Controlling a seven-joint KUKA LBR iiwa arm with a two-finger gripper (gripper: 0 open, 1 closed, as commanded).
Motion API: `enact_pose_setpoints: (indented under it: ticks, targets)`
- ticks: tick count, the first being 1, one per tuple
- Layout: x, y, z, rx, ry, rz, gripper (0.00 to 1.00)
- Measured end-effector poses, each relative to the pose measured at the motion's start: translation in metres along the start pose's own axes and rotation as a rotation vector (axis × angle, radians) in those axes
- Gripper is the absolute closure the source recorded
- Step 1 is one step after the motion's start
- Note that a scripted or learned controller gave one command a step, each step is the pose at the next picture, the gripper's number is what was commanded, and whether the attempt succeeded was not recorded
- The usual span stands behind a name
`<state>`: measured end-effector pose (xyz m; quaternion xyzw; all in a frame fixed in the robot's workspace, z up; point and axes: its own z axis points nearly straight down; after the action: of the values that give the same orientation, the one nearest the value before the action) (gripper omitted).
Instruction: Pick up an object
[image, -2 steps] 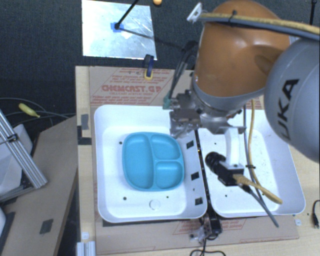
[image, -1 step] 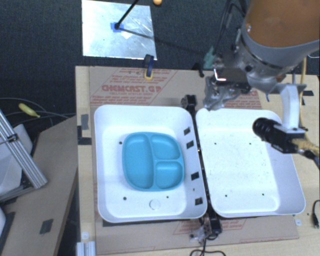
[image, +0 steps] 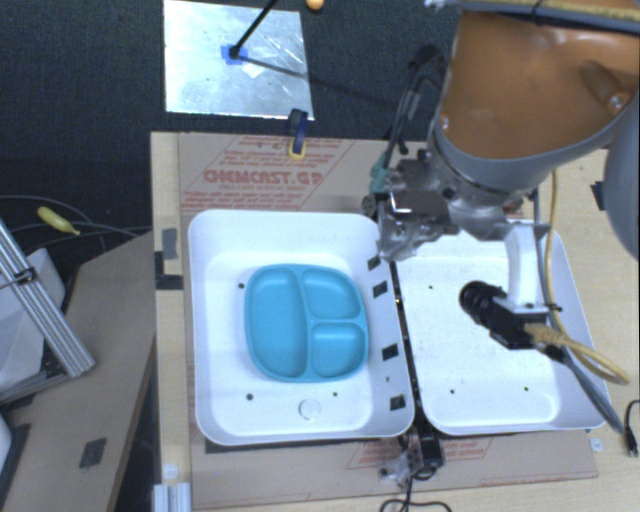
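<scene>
Arm over the seam between the two bins, with the blue tray still lying in the left one

We see our pincer (image: 400, 235) low at the upper end of the divider between the left bin (image: 215, 300) and the right bin (image: 450, 405), and we cannot tell whether it is released or clenched, since the wrist hides it. The blue divided tray (image: 305, 322) lies flat in the middle of the left bin, apart from the pincer. We judge the risk to be a descent onto the bin rim rather than the tray, or a slip off the tray's shallow, smooth edge. Our arm (image: 530, 90) reaches in from the right, bulky wrist above the right bin, a black cable fitting (image: 495, 312) hanging beneath it.
</scene>
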<state>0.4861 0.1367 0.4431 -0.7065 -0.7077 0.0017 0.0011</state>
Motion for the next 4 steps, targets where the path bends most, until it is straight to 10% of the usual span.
enact_pose_setpoints:
  ticks: [4]
  targets:
    - [-0.028, 0.014, 0.045, -0.004, 0.001, -0.002, 1.0]
